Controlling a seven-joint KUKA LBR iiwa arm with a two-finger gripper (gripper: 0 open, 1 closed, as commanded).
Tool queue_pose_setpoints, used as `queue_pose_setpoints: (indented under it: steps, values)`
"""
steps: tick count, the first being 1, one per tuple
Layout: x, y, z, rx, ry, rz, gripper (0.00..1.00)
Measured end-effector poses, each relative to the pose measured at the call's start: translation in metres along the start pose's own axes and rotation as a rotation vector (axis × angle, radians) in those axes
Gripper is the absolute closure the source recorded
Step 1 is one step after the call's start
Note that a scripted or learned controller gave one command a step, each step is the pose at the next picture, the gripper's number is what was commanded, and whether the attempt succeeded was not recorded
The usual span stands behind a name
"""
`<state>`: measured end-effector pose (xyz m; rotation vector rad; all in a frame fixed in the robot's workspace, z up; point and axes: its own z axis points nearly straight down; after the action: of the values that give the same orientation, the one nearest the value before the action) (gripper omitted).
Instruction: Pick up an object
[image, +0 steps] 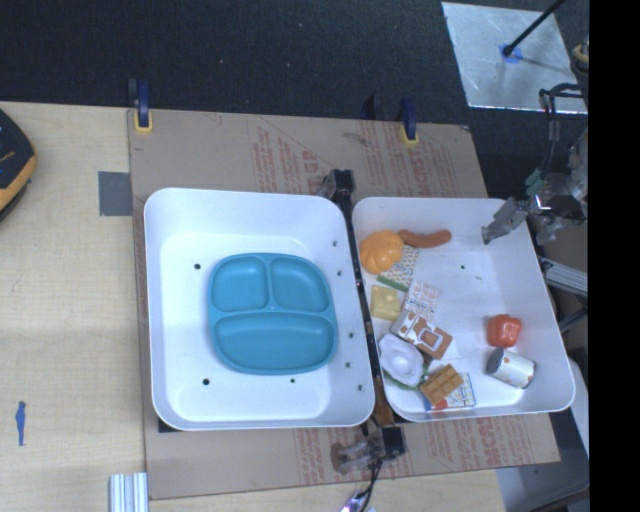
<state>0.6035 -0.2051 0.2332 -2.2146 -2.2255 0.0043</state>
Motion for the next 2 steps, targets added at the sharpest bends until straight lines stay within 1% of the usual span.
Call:
queue_pose_setpoints:
  steps: [1,2]
  values:
    - [0.073,-0.029,0.085,0.005,0.002,-0.003,0.0]
    - [0.111,-0.037,0.141,-0.006,-0.002,-0.001,0.0]
